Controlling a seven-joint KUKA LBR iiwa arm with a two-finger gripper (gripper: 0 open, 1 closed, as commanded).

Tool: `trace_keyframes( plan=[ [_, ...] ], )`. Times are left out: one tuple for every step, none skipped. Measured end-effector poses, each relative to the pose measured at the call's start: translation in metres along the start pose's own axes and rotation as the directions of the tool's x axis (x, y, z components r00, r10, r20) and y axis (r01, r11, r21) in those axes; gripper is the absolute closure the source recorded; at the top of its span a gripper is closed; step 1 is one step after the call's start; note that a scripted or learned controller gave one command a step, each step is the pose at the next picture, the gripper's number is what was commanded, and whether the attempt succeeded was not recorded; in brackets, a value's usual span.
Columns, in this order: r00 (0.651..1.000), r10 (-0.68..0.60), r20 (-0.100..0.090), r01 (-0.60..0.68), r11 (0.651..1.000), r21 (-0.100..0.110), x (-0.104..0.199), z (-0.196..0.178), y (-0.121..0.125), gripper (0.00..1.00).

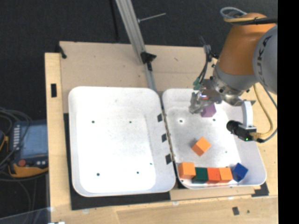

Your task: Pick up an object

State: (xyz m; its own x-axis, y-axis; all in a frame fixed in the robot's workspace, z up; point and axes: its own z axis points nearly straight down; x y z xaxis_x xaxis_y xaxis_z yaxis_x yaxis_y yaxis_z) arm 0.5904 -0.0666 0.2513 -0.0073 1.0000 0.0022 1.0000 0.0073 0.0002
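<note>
Camera view, claw: I see the claw (202, 104) low over the far part of the right bin (250, 178), hanging from the grey arm with its orange band.
Claw state: a purple block (208, 109) sits right at the fingertips and seems caught between them; I read the claw as pinching it, though the wrist shades the contact.
Purple block position: upper middle of the right bin, directly under the claw, with no sideways offset I can make out.
Long axis: too small and too covered to judge.
Other candidates: an orange cube (201, 145) lies apart, nearer the camera than the claw, mid-bin; a row of blocks (212, 173) in orange, green and blue lines the near wall.
Left bin (112, 139): beside the right bin on the surface, well away from the claw.
Judgement: the deciding relation is vertical. If the pinch is sound, a straight lift should do; the hold may prove shallow.
</note>
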Motion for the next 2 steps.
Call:
trace_keyframes(
  plan=[
    [1.000, -0.001, 0.000, 0.001, 1.000, 0.002, 0.057, -0.001, -0.008, 1.00],
    [1.000, 0.000, 0.001, 0.000, 1.000, 0.003, 0.110, 0.011, -0.020, 1.00]
  ],
)
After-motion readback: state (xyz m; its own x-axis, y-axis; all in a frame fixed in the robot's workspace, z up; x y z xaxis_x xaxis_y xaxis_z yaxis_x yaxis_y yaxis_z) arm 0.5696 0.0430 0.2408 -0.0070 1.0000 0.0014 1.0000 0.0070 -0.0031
